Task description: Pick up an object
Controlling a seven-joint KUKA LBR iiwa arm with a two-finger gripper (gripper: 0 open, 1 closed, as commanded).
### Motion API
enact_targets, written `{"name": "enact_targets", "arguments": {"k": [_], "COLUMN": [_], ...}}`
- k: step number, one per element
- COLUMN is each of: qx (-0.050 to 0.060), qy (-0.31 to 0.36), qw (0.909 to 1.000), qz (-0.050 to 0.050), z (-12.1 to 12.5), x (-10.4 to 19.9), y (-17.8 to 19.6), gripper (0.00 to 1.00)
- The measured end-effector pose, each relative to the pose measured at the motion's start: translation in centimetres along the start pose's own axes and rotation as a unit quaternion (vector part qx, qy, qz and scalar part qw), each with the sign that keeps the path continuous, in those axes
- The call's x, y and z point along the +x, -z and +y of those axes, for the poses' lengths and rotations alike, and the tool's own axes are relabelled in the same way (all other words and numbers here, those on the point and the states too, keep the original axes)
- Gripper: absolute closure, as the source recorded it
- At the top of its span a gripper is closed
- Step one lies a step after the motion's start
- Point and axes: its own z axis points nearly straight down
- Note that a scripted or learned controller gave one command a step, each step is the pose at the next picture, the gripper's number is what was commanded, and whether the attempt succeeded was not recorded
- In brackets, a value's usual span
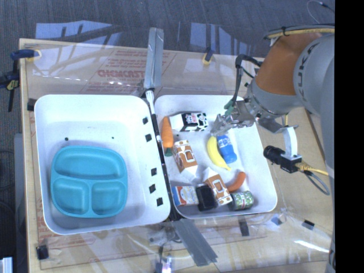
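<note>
A blue tray lies in the left bin. The right bin holds a carrot by its left wall, cartons, a banana and a bottle mid-bin, and a can in the near right corner. The tool hangs over the bottle's top near the far right corner; whether it grips anything cannot be told.

I'm seeing my arm reaching in from the right, wrist angling down and leftward, gripper hanging low, pointing down-left.
</note>
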Motion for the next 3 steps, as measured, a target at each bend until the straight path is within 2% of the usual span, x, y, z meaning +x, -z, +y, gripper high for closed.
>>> {"name": "enact_targets", "arguments": {"k": [1, 2, 3], "qx": [0.0, 0.001, -0.01], "qy": [-0.024, -0.023, 0.044], "qw": [0.9997, 0.9997, 0.999], "qz": [0.0, 0.0, -0.003], "z": [-2.4, -2.4, 3.4], "x": [-3.5, -3.4, -1.9], "y": [2.3, 2.3, -11.7], "gripper": [1.0, 0.0, 0.0]}}
